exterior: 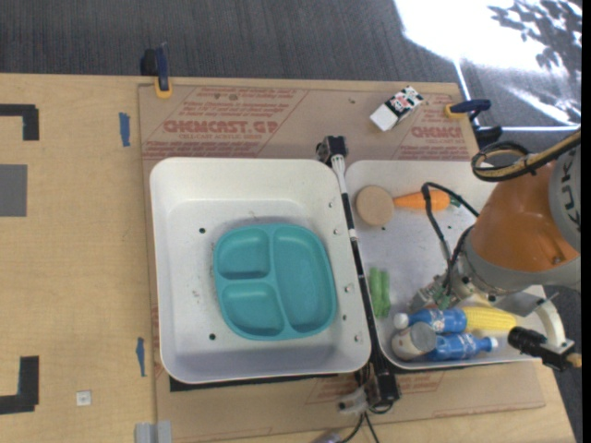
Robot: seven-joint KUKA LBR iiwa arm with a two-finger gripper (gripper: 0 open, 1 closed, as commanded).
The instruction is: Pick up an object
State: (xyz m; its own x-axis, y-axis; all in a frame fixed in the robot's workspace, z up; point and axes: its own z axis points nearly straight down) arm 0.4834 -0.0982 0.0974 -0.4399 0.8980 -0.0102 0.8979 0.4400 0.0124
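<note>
Camera view has your arm hunched over the near right corner of the right bin [406, 178], and honestly I can't tell whether the end effector [441, 293] is open, closed or holding anything, because the wrist and its orange band sit right on top of it.

The likely target is the blue plastic bottle [441, 321] just under the wrist. Its long axis runs roughly left to right across the frame, cap end toward the left. A second bottle [443, 346] lies touching it on the near side, parallel, with a yellow corn cob [491, 318] butted against it on the right.

That crowding is your risk. Come down on the bottle and you could pinch two things at once, or shove them against the bin wall. A round bottle lying flat will probably roll or squirt out.

The green pea pod [379, 292], round cookie [375, 206] and carrot [423, 201] lie apart. The teal divided plate [274, 281] is in the left bin [175, 192].
</note>
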